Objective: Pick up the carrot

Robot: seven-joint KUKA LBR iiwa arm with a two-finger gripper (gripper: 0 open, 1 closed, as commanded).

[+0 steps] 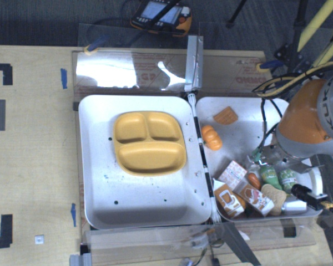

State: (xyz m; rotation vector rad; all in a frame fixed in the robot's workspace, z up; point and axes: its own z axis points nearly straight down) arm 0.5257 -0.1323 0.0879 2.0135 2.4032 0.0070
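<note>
The carrot [211, 138] is a stubby orange piece lying by the left wall of the right bin [250, 107], near the divider between the bins. My gripper [265, 160] hangs low over the pile of items at the right bin's front right, well to the right of the carrot and apart from it. The grey wrist with its orange band [305, 115] covers the gripper's upper part. A small red-orange item [254, 179] lies in the pile just below the gripper.
An orange cracker-like wedge [226, 116] lies behind the carrot. Small food boxes [233, 173], green items [270, 177] and a tan toy [273, 195] crowd the bin's front. A yellow divided plate [150, 142] sits in the left bin [100, 193].
</note>
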